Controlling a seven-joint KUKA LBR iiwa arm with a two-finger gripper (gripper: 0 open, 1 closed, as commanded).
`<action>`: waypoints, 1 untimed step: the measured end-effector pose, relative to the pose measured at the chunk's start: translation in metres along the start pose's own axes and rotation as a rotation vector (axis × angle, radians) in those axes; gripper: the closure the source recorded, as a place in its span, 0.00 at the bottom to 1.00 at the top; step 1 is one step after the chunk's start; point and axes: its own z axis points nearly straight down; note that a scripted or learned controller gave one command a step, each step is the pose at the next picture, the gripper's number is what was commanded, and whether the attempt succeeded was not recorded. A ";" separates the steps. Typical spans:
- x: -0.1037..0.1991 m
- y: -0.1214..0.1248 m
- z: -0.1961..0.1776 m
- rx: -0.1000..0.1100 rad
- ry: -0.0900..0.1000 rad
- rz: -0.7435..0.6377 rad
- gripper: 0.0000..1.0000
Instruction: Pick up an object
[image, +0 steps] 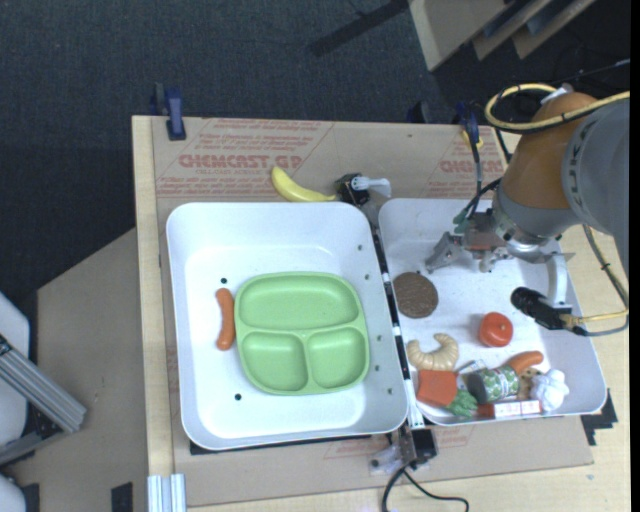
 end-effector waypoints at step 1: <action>-0.038 -0.081 -0.093 0.005 0.001 0.003 0.00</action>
